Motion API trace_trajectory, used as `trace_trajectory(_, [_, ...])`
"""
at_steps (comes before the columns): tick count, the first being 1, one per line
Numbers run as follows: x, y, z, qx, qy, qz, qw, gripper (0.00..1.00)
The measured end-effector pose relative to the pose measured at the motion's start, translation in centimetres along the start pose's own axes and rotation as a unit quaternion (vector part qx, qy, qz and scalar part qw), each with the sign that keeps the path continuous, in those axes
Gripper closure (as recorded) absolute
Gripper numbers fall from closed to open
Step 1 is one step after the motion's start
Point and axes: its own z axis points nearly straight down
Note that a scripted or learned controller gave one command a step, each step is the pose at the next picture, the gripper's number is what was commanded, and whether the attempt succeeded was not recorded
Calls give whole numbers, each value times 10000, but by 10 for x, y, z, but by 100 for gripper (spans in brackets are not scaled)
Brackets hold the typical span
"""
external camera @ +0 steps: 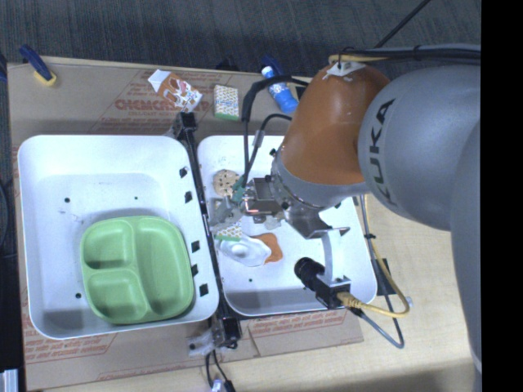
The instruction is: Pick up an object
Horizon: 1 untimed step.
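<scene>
A green sectioned tray (pixel 135 268) lies in the left white bin (pixel 49 162), while a snack packet (pixel 174 92), a small box (pixel 226 102) and a blue-capped bottle (pixel 280 93) sit on cardboard (pixel 98 80) behind the bins.

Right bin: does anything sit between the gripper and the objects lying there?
Nothing visible does. The gripper is down in the right bin, right at the small pile of objects by its left wall. The green tray lies apart in the left bin.

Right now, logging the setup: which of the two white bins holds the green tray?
The left bin; the green divided tray lies in its near half.
</scene>
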Motion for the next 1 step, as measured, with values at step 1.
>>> trace_trajectory(1, [11,-2,83,33,-3,3,10000,0])
